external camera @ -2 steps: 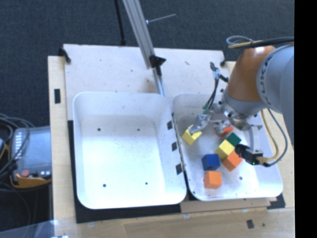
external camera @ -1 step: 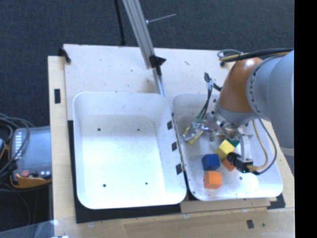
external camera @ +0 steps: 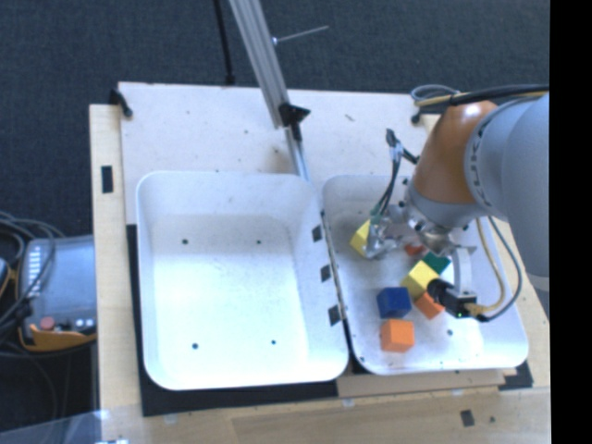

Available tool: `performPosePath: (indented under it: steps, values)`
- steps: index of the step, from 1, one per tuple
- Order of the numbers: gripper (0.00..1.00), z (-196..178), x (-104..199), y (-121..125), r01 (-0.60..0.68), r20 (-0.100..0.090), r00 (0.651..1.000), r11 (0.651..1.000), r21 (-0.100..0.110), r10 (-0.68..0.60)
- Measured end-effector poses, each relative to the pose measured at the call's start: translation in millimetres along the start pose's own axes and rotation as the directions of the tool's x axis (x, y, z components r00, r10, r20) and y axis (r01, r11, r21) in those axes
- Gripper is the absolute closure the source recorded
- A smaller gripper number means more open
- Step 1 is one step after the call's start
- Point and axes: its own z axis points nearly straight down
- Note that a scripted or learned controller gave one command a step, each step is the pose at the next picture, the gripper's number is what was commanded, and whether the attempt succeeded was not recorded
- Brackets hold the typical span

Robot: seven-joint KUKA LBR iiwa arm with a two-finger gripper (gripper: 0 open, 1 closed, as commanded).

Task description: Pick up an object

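Observation:
My gripper (external camera: pixel 379 241) is low in the right bin (external camera: pixel 499 345), near its upper left part. A yellow block (external camera: pixel 359 240) sits right against the gripper's left side; whether it is held I cannot tell. Just below lie a blue block (external camera: pixel 394 302) and an orange block (external camera: pixel 398 335). To their right, partly under the wrist, are a second yellow block (external camera: pixel 423 277), a green piece (external camera: pixel 437 265) and a small orange block (external camera: pixel 428 306).
The left bin (external camera: pixel 157 359) lies beside the right one, the two walls meeting at a ridge (external camera: pixel 333 276). A slanted metal pole (external camera: pixel 264 58) rises behind the bins. Cables (external camera: pixel 495 285) hang off the wrist over the right bin.

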Motion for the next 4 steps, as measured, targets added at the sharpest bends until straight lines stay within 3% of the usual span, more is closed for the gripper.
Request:
performPosePath:
  steps: [2,3,4]
  values:
    - [1.0,-109.2,7.1,3.0,0.017,0.0,1.0,1.0,-0.004,-0.017]
    - [1.0,-137.9,5.9,4.3,0.019,0.0,1.0,1.0,0.0,-0.019]
    - [1.0,-134.6,49.2,-2.8,0.019,-0.001,1.0,1.0,0.005,-0.019]
